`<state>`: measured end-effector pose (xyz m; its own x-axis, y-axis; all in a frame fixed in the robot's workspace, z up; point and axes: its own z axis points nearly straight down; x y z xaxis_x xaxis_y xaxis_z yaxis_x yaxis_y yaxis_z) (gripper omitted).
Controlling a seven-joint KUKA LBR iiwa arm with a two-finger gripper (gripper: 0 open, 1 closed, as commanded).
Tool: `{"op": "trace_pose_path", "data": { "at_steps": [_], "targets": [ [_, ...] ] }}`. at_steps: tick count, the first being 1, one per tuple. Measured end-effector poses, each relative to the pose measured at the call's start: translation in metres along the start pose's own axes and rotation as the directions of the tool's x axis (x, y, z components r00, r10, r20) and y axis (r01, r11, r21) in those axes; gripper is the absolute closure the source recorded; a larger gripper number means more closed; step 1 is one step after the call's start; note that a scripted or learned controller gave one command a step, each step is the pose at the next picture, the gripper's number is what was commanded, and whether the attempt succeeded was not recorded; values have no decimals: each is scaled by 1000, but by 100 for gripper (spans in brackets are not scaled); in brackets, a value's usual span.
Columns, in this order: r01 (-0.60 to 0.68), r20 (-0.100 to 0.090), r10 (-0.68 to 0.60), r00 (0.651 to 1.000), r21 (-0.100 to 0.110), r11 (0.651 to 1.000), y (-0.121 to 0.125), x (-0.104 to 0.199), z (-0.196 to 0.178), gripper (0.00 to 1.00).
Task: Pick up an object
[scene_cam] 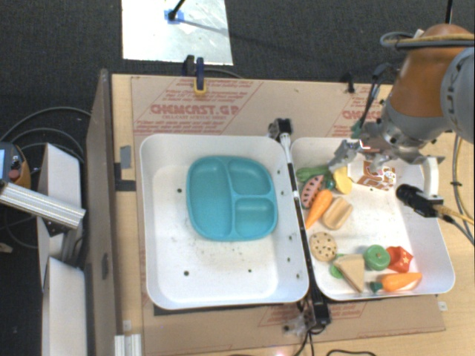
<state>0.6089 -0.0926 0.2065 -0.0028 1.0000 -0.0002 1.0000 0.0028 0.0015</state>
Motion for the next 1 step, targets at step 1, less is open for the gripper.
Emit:
{"op": "trace_pose_path", "data": {
  "at_steps": [1],
  "targets": [
    [-2,2,2,1000,-7,1000,-6,-20,-59,0]
  ]
}}
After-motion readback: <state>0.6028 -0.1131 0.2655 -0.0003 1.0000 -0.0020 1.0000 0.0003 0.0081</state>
